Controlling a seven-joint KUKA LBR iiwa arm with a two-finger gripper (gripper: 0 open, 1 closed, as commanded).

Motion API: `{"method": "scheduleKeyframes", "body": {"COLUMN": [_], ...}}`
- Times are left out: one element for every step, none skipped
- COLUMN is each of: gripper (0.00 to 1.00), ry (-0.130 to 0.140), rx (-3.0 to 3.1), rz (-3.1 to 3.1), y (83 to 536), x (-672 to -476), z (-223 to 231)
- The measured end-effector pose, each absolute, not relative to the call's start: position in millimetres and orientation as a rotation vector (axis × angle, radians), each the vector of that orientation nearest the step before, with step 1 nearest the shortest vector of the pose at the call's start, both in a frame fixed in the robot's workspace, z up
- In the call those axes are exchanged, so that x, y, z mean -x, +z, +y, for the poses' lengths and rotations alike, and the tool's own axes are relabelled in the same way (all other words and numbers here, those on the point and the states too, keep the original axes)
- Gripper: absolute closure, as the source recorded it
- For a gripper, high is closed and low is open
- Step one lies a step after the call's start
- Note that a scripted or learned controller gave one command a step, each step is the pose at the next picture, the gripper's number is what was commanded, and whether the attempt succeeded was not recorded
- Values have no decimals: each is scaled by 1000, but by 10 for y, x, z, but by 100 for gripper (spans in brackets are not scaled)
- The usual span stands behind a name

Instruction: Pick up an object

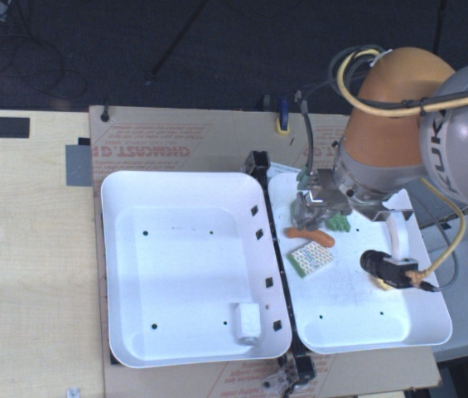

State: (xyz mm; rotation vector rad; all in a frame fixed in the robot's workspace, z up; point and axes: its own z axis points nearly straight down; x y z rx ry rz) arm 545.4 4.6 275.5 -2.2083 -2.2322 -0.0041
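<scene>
My gripper (pixel 310 214) hangs low over the back left part of the right bin (pixel 366 322). Just below it lies an orange carrot-shaped piece (pixel 311 236), close to or touching the fingertips. A green object (pixel 338 222) peeks out beside the gripper on its right. In front of the carrot sits a small pale block with a green dotted pattern (pixel 311 259). The left bin (pixel 184 272) holds a white block (pixel 248 322) near its front right corner.
The divider between the two bins (pixel 273 255) carries black clips. Brown cardboard (pixel 176 143) lies under the bins on a pale wooden bench (pixel 26 255). The arm's orange band and grey wrist loom over the right bin's back right part.
</scene>
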Motion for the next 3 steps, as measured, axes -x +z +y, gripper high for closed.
{"method": "scheduleKeyframes", "body": {"gripper": [100, 100, 100], "ry": [-6, 3, -6], "rx": [2215, 2217, 2213], "rz": [-2229, -2221, -2231], "y": [3032, 3305, 4035], "x": [-6019, -5386, -4917], "z": [655, 714, 1398]}}
